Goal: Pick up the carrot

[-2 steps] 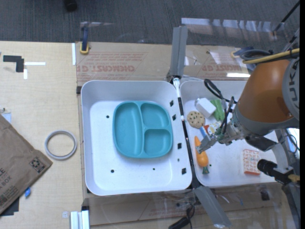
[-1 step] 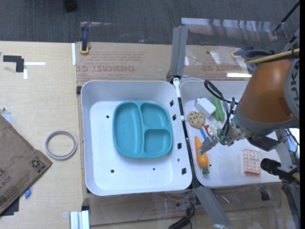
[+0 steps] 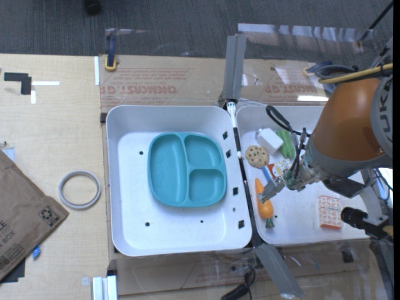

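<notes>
Grey carpet borders a tan bench that carries 2 shallow white bins side by side; the left bin (image 3: pixel 122 186) holds a teal divided plate (image 3: pixel 187 169), and the right bin (image 3: pixel 300 235) holds the working items. My pincer (image 3: pixel 267 194) reaches in from the right and sits low at the left end of the right bin, its tip directly over the carrot (image 3: pixel 263 202). The carrot lies on the bin floor close to the wall shared with the left bin, just below a round cookie (image 3: pixel 256 155) and well apart from a small patterned packet (image 3: pixel 329 212). Its long axis runs roughly up and down in the camera view, nearly parallel to the shared wall; the upper end looks narrower and the lower end rounder, with a green patch below it. Whether the pincer is open, closed or gripping cannot be told from this angle, since the tip blurs into the carrot. Risk 1: the carrot sits close to the wall, so 1 side of the pincer may strike the wall and stop short. Risk 2: a grip taken off the carrot's middle, or along its length instead of across it, may let the tapered body slip or pivot out during the lift.
</notes>
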`<state>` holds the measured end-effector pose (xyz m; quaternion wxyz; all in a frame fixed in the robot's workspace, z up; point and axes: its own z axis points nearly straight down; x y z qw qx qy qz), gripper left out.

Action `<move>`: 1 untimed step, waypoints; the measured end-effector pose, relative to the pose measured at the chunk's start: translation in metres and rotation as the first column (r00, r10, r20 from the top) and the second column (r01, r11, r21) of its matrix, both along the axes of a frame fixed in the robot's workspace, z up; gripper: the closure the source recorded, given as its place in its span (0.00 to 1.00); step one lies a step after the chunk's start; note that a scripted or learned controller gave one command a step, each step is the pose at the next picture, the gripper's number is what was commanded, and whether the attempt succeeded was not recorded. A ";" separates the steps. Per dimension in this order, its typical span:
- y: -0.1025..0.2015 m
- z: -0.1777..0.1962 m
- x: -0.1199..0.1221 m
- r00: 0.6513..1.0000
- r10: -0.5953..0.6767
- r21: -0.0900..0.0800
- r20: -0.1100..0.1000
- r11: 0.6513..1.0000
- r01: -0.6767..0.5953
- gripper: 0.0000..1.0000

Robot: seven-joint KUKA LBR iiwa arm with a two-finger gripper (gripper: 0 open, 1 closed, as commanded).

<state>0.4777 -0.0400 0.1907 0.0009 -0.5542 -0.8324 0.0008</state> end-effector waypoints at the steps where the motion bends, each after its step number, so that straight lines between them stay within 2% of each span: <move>1: -0.008 0.000 0.000 0.997 0.071 0.000 -0.001 0.997 -0.071 0.00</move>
